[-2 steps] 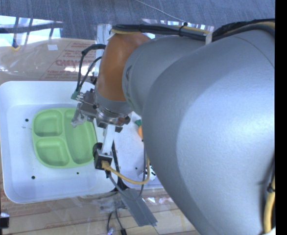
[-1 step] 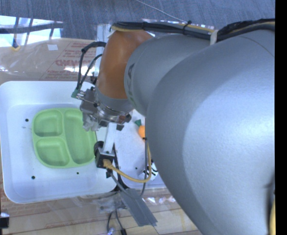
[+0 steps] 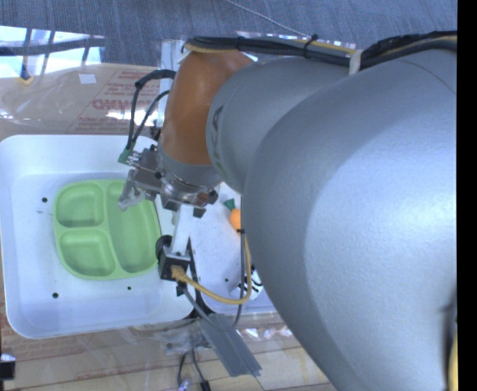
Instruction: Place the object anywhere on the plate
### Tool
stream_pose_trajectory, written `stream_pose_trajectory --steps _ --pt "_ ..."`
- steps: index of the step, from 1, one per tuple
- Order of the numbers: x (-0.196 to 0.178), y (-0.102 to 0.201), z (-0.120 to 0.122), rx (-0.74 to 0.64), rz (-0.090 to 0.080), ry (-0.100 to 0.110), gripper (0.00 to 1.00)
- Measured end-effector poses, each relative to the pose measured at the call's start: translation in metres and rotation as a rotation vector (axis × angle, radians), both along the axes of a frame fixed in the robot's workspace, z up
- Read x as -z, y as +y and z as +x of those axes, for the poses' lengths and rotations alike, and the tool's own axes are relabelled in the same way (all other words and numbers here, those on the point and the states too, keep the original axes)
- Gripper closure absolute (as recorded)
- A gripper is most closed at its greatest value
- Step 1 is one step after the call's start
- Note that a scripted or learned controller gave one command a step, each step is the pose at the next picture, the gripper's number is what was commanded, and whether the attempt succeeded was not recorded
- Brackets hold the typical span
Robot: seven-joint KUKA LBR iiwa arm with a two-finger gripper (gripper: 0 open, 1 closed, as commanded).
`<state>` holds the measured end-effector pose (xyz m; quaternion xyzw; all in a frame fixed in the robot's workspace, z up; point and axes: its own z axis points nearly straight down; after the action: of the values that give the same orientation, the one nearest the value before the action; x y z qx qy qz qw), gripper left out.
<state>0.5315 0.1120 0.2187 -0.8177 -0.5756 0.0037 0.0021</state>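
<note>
Nearest the lens: grey arm [image 3: 361, 202], bulking over the whole right side and covering most of the right bin [image 3: 216, 255]. Higher on it, orange band [image 3: 191, 104], with the wrist angled down toward the left bin [image 3: 15, 218]. Below that, the gripper [image 3: 133, 194], poised above the right edge of the green plate [image 3: 84, 235], over its long right compartment. Cannot tell how wide the gripper stands.

Red print on the brown sheet [image 3: 100, 104] beyond the far edge of the left bin, apparently reversed and too blurred to read. Small pale label on the same sheet, also unreadable.

Green plate flat on the floor of the left bin, nearer its right wall than its left. Three compartments: two small ones stacked along the plate's left side, one long one along its right. A few black dots on the white floor around it.

Small orange object [image 3: 235, 218] peeking out at the arm's edge, in the right bin close to its left wall, near the gripper but apart from the plate. Bit of green just beyond it; cannot tell whether part of it. Mostly hidden by the arm, so no telling its long axis or which way it points.

Along the near edge, wooden bench [image 3: 100, 357] with a grey strip [image 3: 230, 350] lying aslant. Blue-grey carpet [image 3: 100, 2] past the far side.
</note>
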Motion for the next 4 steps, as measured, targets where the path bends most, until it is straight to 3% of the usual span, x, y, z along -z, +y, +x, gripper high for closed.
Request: stream_pose_trajectory --steps 1,2,3,4 --pt "0.096 0.002 -0.009 -0.166 0.000 0.005 0.00" --pt "0.084 0.003 -0.008 -0.170 0.002 0.003 1.00" --pt "0.006 0.025 0.122 -0.023 0.002 -0.011 1.00" --pt "0.009 0.025 0.121 -0.024 0.001 -0.005 0.00"
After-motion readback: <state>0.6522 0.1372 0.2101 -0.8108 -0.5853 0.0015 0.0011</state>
